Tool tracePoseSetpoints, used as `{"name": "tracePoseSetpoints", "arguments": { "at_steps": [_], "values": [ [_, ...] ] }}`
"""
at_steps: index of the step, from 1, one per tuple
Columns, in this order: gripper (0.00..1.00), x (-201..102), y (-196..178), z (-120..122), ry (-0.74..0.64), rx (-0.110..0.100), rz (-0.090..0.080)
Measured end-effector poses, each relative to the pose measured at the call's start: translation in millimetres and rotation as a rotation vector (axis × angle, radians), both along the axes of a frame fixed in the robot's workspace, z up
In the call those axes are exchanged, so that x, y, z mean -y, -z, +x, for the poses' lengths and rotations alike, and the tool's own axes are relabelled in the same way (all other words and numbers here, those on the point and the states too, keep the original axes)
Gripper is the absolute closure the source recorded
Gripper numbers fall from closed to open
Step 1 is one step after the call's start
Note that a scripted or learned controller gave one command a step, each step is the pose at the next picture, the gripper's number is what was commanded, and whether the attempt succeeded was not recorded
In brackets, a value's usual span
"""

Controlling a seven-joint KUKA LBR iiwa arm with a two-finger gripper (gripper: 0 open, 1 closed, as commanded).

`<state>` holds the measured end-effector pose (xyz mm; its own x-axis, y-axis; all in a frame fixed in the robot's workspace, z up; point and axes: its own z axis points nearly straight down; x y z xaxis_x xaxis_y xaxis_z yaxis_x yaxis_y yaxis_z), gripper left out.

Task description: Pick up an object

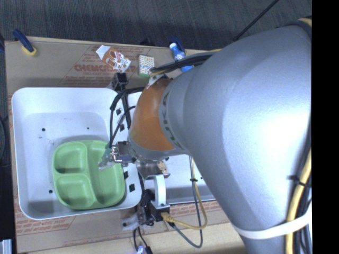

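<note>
**Arm over a tray in the left bin**

A green tray lies toward the left bin's front edge. The gripper hangs at the tray's right rim (grip state indeterminable). Risk: the shallow rim may slip free, giving an empty lift.

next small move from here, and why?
Probably a short descent onto the right rim of the green divided tray. The tray lies flat in the left bin, and the gripper sits over that rim, so little sideways travel seems needed. Finger state is hidden behind the wrist, so I'd verify the grasp before lifting.
</note>
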<state>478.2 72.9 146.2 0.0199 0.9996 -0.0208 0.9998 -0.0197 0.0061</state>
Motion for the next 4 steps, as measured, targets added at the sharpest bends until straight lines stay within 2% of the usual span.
{"name": "tracePoseSetpoints", "arguments": {
  "at_steps": [2,3,4],
  "values": [
    [0.00,0,0,0,0.000,0.000,0.000],
    [1.00,3,-10,0,0.001,-0.005,-0.003],
    [1.00,2,-20,1,-0.004,-0.005,-0.002]
  ]
}}
